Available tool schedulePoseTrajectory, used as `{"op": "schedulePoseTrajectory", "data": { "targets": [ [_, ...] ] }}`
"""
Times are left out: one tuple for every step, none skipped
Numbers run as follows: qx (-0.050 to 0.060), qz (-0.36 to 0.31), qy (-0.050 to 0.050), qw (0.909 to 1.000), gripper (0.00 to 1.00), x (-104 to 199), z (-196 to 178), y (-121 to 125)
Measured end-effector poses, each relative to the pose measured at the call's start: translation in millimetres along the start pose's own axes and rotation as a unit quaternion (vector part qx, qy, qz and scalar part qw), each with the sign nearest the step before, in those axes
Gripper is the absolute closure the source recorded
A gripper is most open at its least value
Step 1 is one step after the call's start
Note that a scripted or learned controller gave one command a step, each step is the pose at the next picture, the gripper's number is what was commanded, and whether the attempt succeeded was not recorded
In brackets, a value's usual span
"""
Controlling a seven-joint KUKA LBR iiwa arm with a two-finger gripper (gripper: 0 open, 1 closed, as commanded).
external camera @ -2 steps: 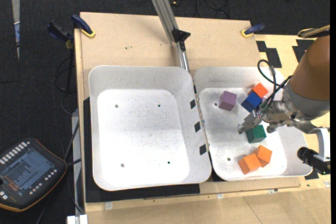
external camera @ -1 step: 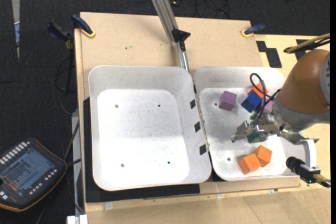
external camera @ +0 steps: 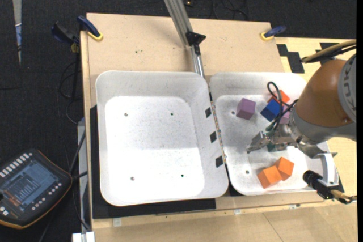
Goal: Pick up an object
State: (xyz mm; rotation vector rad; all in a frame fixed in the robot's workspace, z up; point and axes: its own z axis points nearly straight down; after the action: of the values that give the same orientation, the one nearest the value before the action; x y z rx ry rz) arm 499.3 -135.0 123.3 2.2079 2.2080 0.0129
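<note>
Far left, off the desk, a handheld control pendant on dark floor. Left of the right bin, touching it along the shared rim, the left bin, speckled white, with nothing resting on its floor. Beyond both bins, a bare strip of desk with a yellow-tipped clamp at one corner and another clamp at the far corner; a slanted metal pole coming down to the shared rim.

Inside the right bin, toward its far side, a purple cube; just right of that, a blue cube with a black loop of cord above and an orange piece at the bin's far right. Toward the bin's near edge, an orange block touching a second orange block.

Mid-bin, the tool, low over the floor, pointing toward the shared rim, between purple cube and orange blocks, apart from each. Cannot tell the tool's grip state; something greenish at its base, too small to identify. Open floor between tool and shared rim; right side of the bin crowded by the arm.
</note>
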Motion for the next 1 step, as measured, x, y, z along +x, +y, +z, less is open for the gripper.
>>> {"op": "schedulePoseTrajectory", "data": {
  "targets": [
    [0.000,0.000,0.000,1.0000,1.00,0.5,-7.9,0.6]
  ]
}}
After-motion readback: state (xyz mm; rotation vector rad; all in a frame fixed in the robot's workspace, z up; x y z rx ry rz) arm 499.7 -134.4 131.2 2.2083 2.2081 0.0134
